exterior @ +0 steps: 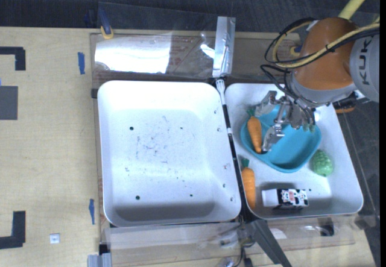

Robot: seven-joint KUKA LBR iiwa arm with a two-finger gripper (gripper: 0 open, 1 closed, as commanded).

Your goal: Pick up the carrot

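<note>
A: Camera view puts your hand point(278, 122) in the right bin point(347, 190), low over the blue bowl point(288, 150), right of centre in the frame. From this slant I cannot tell how it is set, so don't count on a grip.

B: Where is the carrot, then?

A: You have two. One carrot point(255, 133) leans on the bowl's left rim, just beside the hand; nothing shows it being held. The second carrot point(248, 183) lies lower, tight against the wall between the bins.

B: Why would the arm hang over the bowl?

A: My guess: the carrot in the bowl is the closer target, and its propped-up end gives you something to pinch. The one by the wall leaves little room on its left side.

B: Anything else nearby?

A: A green lump point(322, 163) sits right of the bowl, and a small black-and-white carton point(286, 197) lies at the bin's lower edge. The left bin point(163, 151) and the surface point(42, 139) play no part.
</note>
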